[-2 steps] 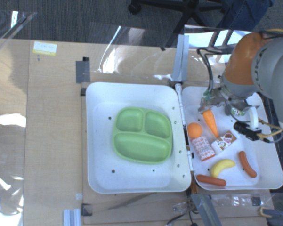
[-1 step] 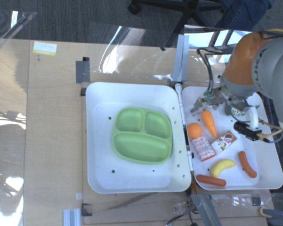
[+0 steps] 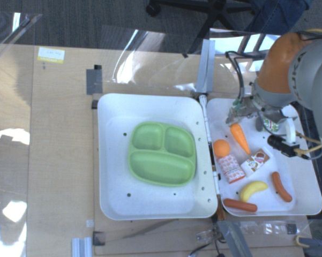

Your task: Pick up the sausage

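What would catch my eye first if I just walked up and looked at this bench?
Probably the green plate with three compartments, sitting alone in the left bin. Next, the bright toy food scattered in the right bin: a carrot, an orange, a banana and two sausages. Above them the grey arm with its orange band reaches in from the right.

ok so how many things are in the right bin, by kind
sausages: 2
carrot: 1
orange: 1
banana: 1
small cartons: 2
total: 7
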`<act>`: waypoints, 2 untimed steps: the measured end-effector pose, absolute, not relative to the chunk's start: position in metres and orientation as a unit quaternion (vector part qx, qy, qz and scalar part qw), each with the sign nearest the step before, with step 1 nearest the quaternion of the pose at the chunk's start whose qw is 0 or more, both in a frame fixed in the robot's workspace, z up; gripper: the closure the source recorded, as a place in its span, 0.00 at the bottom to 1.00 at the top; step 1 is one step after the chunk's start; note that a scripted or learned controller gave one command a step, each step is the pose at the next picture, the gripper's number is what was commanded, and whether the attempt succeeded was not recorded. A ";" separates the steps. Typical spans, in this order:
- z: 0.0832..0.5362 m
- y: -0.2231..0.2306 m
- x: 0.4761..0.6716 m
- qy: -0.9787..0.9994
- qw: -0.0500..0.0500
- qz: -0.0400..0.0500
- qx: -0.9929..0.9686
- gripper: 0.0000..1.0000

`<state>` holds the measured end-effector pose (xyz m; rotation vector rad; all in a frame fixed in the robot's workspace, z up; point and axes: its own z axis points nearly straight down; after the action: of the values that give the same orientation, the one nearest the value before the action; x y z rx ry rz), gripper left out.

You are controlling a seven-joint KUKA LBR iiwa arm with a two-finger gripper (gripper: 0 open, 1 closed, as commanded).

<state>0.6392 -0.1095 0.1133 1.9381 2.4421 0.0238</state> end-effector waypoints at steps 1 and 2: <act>0.113 -0.110 0.639 0.783 0.012 0.008 0.622 0.00; 0.087 -0.118 0.626 0.797 0.004 0.002 0.604 0.00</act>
<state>0.6256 -0.1183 0.0872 1.8931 2.4980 0.0070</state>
